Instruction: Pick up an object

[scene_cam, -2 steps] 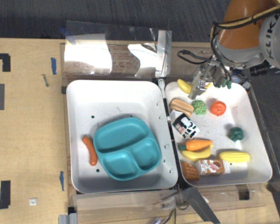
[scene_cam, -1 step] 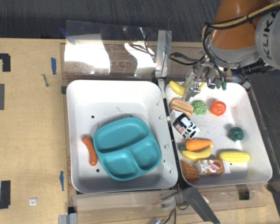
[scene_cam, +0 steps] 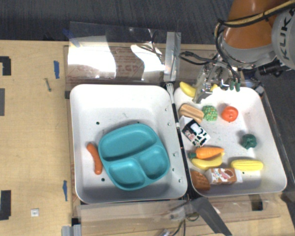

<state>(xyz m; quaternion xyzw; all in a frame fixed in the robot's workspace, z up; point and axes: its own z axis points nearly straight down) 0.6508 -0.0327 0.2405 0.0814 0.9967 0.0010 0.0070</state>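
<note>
The desk is a pale wood-coloured surface filling the left and middle of the frame, with black and grey marks near its left edge and bits of blue tape. Two shallow white bins lie on it side by side: the left bin at centre, the right bin touching it. A clear plastic sheet lies above the left bin.

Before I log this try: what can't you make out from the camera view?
- Gripper: blurred metal over the right white bin; open or shut is unclear.
- Yellow banana-shaped toy: partly covered by the gripper.
- Brown toy in the near corner: tucked behind the small printed packet; kind unclear.
- Black-and-white item: print too small to read.
</note>
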